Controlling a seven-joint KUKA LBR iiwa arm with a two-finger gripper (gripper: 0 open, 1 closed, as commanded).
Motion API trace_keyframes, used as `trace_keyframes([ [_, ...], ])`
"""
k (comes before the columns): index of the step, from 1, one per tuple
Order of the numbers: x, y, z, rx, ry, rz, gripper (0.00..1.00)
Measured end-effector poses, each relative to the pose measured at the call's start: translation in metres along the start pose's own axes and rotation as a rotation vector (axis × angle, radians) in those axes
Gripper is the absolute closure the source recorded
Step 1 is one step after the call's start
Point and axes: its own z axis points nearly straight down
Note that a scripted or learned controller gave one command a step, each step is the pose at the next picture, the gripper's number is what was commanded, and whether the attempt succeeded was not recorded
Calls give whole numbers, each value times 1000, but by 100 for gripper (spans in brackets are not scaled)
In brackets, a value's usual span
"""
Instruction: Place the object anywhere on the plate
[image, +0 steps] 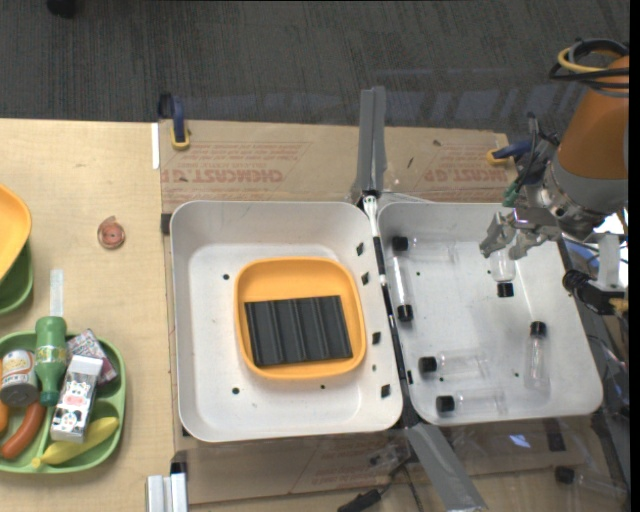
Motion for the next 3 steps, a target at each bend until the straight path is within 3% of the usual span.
trace_keyframes([
  [1,2,60,-11,-1,-1,-60,100],
  [3,20,59,-2,-2,0,-545,100],
])
